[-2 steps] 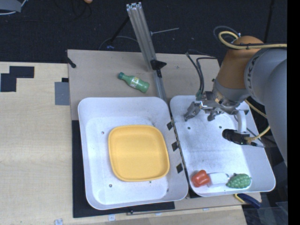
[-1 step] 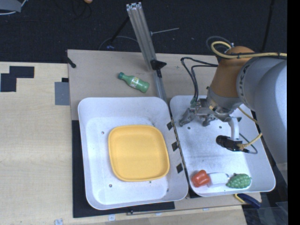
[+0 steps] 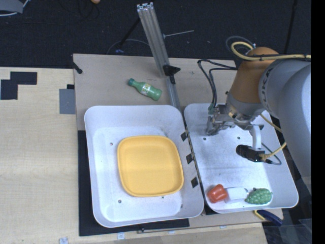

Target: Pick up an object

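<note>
A: Logging status: gripper (image 3: 217, 122) sits low over the upper left part of the right bin (image 3: 284, 197), above bare floor. Nothing visible between its tips; whether they are spread or closed, I cannot tell at this size.

B: Candidate objects?

A: Red pepper (image 3: 217, 192), white piece (image 3: 236, 192) and green bunch (image 3: 258, 196) lie in a row along the right bin's lower edge, well apart from the gripper. Yellow plate (image 3: 150, 165) lies in the left bin (image 3: 96, 131). Green bottle (image 3: 145, 89) rests on the bench, upper centre.

B: Progress?

A: Judged early: nothing lifted, pick not yet made.
</note>
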You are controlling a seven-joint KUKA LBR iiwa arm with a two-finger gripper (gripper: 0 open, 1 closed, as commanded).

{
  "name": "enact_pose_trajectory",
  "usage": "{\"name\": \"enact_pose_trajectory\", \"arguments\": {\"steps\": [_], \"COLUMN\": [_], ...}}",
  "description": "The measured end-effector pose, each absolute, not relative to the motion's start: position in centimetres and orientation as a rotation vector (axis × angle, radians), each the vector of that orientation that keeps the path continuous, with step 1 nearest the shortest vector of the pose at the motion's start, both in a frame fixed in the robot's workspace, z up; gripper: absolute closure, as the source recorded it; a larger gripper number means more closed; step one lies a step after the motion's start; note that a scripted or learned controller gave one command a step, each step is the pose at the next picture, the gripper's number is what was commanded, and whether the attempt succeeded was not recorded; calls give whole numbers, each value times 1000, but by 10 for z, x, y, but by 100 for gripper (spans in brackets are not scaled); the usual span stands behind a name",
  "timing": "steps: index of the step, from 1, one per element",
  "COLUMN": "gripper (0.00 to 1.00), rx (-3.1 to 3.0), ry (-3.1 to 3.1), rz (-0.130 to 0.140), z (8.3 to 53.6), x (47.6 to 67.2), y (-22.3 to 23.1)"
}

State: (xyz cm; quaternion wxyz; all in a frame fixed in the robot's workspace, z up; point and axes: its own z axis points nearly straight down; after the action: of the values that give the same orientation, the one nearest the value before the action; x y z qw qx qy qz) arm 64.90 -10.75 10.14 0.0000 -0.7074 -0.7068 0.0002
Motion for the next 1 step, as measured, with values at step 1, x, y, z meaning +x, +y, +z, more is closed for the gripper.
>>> {"name": "enact_pose_trajectory", "arguments": {"steps": [1], "gripper": [100], "rx": [-2224], "ry": [-2222], "rz": [-3], "z": [147], "x": [657], "y": [-112]}}
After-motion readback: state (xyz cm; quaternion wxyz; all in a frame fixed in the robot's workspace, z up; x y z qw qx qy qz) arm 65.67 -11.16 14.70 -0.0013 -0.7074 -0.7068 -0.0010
